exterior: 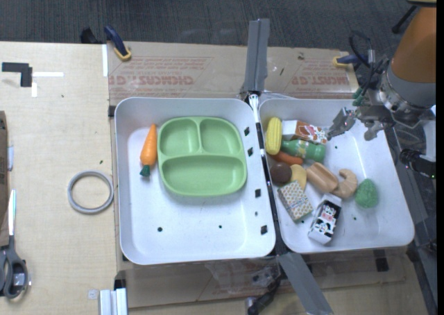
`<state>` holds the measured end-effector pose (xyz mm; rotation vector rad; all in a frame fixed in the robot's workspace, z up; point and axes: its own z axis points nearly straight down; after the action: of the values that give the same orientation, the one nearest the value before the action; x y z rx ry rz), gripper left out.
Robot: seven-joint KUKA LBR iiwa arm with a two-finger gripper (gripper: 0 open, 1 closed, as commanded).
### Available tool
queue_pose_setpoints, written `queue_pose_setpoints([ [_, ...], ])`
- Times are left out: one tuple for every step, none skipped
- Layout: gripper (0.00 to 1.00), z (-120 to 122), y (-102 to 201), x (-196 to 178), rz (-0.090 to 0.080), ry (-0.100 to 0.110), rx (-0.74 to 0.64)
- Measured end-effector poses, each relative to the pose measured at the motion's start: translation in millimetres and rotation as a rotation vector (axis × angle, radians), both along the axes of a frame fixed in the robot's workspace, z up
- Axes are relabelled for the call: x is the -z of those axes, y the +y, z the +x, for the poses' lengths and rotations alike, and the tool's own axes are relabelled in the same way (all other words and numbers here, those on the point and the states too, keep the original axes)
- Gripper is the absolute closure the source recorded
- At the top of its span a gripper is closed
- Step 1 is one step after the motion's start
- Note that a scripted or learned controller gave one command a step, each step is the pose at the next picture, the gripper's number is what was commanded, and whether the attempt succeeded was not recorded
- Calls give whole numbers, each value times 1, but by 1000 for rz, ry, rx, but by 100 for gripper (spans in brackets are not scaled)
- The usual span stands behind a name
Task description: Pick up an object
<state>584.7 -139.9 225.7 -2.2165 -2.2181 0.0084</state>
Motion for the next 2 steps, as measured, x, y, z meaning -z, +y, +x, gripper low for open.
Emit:
queue_pose_setpoints([
  [0, 15, 32, 111, 2, -2, -259],
  [0, 42, 16, 137, 1, -3, -138],
])
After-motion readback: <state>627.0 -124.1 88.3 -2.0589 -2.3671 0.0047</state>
